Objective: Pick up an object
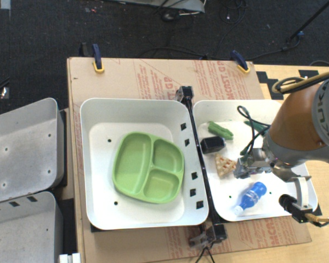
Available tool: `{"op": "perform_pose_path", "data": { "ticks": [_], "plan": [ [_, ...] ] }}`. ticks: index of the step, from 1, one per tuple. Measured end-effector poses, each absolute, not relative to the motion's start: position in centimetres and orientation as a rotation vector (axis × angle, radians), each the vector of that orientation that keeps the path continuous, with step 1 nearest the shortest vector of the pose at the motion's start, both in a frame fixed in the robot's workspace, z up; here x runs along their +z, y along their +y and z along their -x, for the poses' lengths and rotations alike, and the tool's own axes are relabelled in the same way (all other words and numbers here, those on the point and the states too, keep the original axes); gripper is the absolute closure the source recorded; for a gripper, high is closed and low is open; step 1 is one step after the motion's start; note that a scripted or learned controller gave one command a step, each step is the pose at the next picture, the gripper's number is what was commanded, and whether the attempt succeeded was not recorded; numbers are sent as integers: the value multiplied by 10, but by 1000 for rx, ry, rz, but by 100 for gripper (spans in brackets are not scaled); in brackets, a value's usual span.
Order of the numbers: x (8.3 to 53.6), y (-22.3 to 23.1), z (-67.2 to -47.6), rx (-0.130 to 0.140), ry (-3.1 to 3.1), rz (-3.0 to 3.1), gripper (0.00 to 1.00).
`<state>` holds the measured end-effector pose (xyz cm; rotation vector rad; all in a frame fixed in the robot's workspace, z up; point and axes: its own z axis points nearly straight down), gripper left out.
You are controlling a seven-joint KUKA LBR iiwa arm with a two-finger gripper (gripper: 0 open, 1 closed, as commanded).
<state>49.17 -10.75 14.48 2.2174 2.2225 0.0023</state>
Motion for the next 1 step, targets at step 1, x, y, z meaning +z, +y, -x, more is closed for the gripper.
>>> {"op": "perform_pose_path", "data": {
  "ticks": [1],
  "plan": [
    [187,-110,-492,2,2222,-2218,100]
  ]
}}
